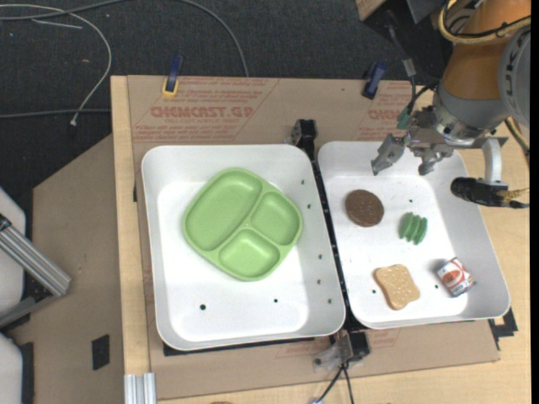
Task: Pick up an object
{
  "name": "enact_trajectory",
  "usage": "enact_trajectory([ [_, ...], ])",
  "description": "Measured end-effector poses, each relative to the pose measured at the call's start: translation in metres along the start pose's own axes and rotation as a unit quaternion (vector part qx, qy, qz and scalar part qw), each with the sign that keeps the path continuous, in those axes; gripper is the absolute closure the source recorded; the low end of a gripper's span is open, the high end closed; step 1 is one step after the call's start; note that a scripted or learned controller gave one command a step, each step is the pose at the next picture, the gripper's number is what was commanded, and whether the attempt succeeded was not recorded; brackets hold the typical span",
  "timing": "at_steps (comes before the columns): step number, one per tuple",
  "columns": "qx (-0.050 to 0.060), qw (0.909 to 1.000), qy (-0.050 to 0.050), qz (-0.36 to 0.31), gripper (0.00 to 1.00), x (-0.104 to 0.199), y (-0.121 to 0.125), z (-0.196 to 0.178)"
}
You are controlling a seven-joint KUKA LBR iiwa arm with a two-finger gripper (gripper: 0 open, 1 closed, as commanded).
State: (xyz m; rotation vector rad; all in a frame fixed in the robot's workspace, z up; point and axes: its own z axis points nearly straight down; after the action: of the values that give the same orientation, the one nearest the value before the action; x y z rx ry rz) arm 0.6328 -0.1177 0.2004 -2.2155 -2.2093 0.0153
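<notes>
My gripper (408, 159) hangs over the far part of the right bin (480, 251), open, its two fingers spread with nothing between them. In that bin a round brown cookie (364, 208) lies just below and left of the fingers. A small green ribbed piece (413, 227) sits to the cookie's right. Nearer the front lie a slice of toast (396, 285) and a small red and white can (454, 277) on its side.
The left bin (168, 293) holds a green three-compartment plate (242, 223). Both bins rest on a cardboard sheet (126, 183) with blue clamps at the far edge. A black connector (480, 191) hangs off the arm at the right bin's far right rim.
</notes>
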Motion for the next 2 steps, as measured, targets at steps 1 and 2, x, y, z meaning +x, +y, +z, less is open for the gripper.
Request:
enact_trajectory([
  [1,-0.008,1.0,-0.001,-0.001,0.0,0.0,0.003,-0.009],
  [2,-0.005,1.0,0.0,-0.001,0.0,-0.005,-0.001,0.036],
])
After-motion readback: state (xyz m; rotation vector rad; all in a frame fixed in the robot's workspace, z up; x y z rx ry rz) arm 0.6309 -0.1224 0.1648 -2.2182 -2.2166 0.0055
